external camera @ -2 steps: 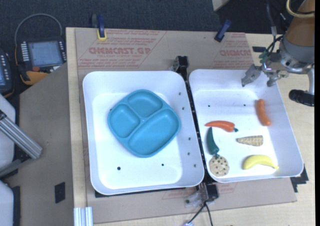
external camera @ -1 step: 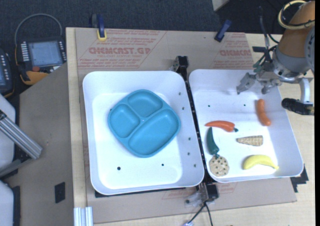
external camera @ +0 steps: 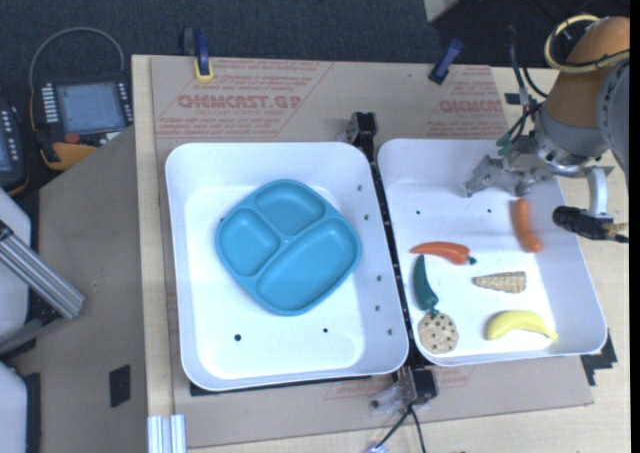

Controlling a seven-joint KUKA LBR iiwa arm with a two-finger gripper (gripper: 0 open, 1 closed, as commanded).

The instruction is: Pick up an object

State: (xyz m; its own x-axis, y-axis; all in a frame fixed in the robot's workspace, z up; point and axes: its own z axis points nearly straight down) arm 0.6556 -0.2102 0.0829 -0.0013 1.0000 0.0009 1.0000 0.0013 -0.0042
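Nearest pick for me: small orange carrot-shaped toy (external camera: 524,224), lying on floor of the right white bin (external camera: 400,241), near its far right side. Its long axis runs roughly away-to-near, slightly slanted. My gripper (external camera: 497,175) hangs over the bin's far end, fingers spread wide, nothing btwn them. Carrot sits just beside me, toward the camera and a bit right. Further off: red chili pepper (external camera: 441,252), yellow banana (external camera: 519,325), blue divided plate (external camera: 288,245) in left bin.
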